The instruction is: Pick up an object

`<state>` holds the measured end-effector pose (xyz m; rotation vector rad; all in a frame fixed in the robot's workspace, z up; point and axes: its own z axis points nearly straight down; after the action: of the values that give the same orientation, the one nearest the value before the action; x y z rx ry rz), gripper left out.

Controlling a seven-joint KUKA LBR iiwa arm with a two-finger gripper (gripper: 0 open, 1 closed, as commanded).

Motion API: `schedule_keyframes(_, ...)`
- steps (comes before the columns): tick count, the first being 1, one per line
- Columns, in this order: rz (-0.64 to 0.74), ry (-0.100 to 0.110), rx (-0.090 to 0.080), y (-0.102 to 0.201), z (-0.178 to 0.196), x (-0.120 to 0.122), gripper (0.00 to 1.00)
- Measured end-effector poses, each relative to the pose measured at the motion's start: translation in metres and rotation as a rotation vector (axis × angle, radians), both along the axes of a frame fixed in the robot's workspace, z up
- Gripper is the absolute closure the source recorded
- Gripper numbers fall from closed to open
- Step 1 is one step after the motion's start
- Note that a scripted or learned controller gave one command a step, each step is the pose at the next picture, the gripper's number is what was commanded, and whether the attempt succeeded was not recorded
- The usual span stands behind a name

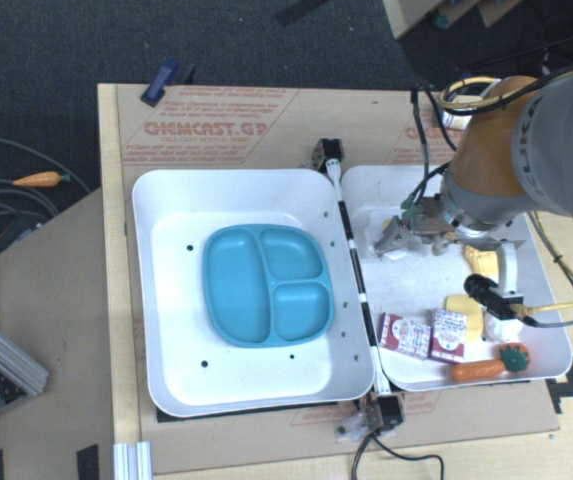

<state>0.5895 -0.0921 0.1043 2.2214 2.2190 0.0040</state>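
My gripper hangs low over the back left part of the right bin, close to the wall between the two bins. Nothing shows between it and the bin floor. At the bin's front lie two small red-and-white cartons side by side. A yellow block rests just behind them. An orange carrot with a green top lies along the front wall. Another yellow piece sits under the wrist, partly hidden.
The left bin holds a blue divided plate. A blue clip lies at the cardboard's back left corner. An orange item and cables lie on the floor at the left. The grey arm covers the right bin's back right.
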Motion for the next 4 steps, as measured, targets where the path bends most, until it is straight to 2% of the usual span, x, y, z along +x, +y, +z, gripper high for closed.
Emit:
schedule_keyframes(1,0.000,-0.002,0.000,0.000,0.010,0.000,1.00)
schedule_keyframes(2,0.000,-0.001,0.000,0.000,0.010,0.000,0.00)
schedule_keyframes(3,0.000,-0.003,0.001,0.001,0.020,0.001,1.00)
schedule_keyframes(4,0.000,-0.002,0.001,0.001,0.020,0.001,0.00)
